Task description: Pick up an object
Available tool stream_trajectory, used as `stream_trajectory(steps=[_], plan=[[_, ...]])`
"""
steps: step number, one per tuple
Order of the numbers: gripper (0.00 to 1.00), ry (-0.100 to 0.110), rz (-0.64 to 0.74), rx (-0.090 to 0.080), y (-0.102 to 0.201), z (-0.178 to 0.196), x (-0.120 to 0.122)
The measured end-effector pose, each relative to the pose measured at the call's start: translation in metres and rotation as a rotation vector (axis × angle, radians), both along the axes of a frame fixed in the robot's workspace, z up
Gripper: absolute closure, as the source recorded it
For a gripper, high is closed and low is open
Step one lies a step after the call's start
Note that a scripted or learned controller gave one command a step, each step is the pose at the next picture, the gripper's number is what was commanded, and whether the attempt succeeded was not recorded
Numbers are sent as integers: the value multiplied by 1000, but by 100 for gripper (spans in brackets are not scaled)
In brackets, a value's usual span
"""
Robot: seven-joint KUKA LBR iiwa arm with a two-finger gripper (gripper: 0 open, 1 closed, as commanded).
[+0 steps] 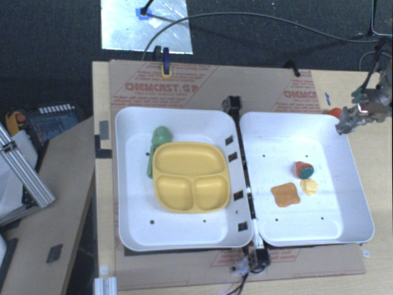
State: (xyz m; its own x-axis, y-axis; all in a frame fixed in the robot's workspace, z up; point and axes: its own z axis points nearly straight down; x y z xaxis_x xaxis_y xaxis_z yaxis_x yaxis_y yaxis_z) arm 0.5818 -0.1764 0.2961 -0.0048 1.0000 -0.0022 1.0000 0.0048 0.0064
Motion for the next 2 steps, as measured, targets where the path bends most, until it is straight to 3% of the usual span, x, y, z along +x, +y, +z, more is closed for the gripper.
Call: stream_trajectory(steps=[2], plan=[[100, 6, 3, 3, 101, -19, -18]])
